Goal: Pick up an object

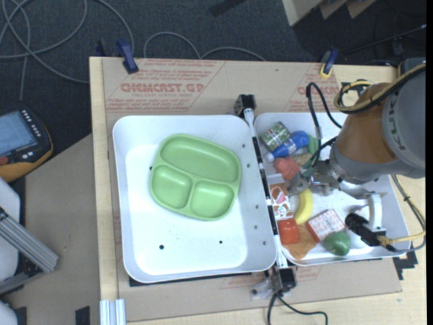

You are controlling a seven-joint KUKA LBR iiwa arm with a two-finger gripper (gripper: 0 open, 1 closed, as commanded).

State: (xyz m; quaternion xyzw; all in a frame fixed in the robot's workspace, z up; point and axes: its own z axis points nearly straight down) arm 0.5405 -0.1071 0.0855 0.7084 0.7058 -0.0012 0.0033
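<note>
Down at the front of the right bin (379, 252) sits a green ball (337, 243), with a small pink-and-white box (325, 223) just beside it and an orange block (289, 232) near the bin's left wall. A yellow banana (304, 206) lies a little further back, and behind it are a red toy (287, 167), a blue thing (295, 143) and a green-and-white packet (275, 136). All these toys are still lying in the bin.

The gripper (312, 179) reaches in from the right, low over the toys, close to the red toy and the banana. I cannot tell how its jaws stand.

The left bin (135, 235) holds a green plate (195, 176) with three parts.
</note>
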